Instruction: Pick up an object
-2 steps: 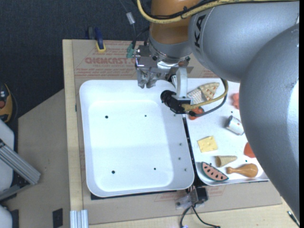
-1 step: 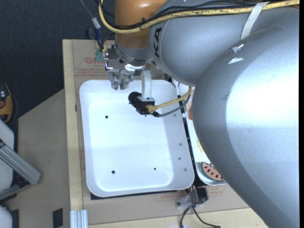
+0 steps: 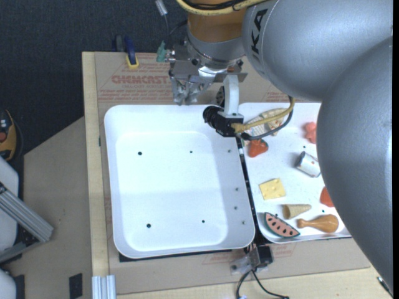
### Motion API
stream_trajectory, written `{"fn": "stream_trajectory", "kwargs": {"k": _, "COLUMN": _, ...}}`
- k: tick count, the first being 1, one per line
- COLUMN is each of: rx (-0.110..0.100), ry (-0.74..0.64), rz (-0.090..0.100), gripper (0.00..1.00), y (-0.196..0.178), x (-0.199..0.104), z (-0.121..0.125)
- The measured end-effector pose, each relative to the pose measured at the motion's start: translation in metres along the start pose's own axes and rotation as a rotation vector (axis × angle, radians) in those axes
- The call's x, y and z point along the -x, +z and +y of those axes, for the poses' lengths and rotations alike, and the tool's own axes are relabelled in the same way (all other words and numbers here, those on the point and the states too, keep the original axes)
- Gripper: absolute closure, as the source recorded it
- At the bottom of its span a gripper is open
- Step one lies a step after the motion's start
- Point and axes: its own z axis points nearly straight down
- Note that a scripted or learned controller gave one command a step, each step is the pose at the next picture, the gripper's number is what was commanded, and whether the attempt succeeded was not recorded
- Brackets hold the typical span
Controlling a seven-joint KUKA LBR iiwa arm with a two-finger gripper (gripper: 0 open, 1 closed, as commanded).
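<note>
My gripper [image 3: 184, 93] hangs over the far edge of the left white bin [image 3: 124, 136], near its back right corner, with nothing visible between its fingers. The objects lie in the right bin [image 3: 283, 108]: a red piece [image 3: 257, 147] by the divider, a yellow cheese wedge [image 3: 272, 189], a watermelon slice [image 3: 280, 225], a cone [image 3: 296, 210], a brown drumstick shape [image 3: 319, 223], a small grey and white can [image 3: 307, 164] and an orange-red piece [image 3: 310, 131]. The large grey arm hides the right part of that bin.
Both bins rest on a brown cardboard sheet [image 3: 140, 76] with red lettering. A blue and yellow clamp [image 3: 131, 52] sits at the sheet's far edge. Another red item [image 3: 326, 196] peeks out beside the arm.
</note>
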Motion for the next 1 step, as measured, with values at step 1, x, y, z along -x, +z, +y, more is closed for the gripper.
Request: {"fn": "stream_trajectory", "kwargs": {"k": 1, "rx": -0.009, "ry": -0.001, "rz": -0.001, "gripper": 1.0, "y": -0.0048, "x": 0.0198, "z": -0.0265}}
